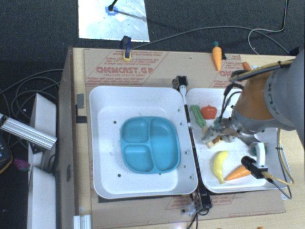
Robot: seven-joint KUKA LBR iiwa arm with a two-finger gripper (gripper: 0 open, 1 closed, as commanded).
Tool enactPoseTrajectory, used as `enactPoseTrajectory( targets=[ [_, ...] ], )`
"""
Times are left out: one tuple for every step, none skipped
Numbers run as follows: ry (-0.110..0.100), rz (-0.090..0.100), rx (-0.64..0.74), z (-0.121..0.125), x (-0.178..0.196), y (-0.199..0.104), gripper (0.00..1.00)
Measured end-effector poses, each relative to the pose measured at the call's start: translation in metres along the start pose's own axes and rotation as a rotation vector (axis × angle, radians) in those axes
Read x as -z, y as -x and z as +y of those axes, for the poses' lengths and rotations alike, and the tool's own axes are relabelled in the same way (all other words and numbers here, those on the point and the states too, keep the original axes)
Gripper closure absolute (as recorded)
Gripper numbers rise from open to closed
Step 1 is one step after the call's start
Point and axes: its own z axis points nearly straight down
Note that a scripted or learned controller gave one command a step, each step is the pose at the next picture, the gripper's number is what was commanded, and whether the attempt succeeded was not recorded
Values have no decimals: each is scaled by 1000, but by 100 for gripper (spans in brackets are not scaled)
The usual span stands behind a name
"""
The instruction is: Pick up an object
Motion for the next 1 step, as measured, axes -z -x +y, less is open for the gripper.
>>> enactPoseTrajectory(
  targets=[
    [-3,1,-2,-66,0,0,0]
  ],
)
